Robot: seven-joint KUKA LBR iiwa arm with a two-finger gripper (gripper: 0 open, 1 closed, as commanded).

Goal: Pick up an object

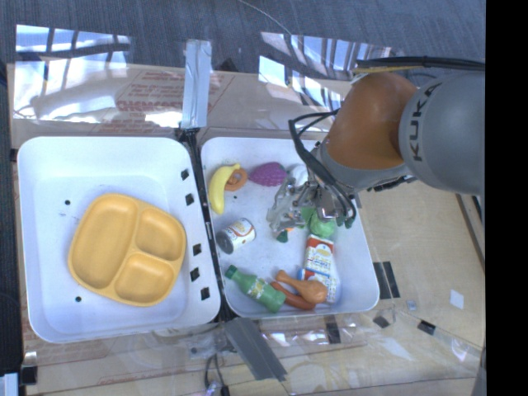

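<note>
The gripper (289, 214) sits low in the right bin (363, 262), a green object (318, 221) just beside it; finger spread unclear.

Left bin (41, 221) just has a yellow divided plate (126, 248) sitting in it, cardboard (124, 97) flat behind both bins, silver tape strip (195, 81) across it.

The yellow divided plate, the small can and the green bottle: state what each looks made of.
Yellow divided plate: probably molded plastic with a smooth matte finish, going by its even color and soft rounded ridges.
Small can: looks like metal with a printed label; its end is pale and slightly shiny, though it could be a toy.
Green bottle: seemingly glossy plastic, uniformly colored, with a lighter label band.
</note>
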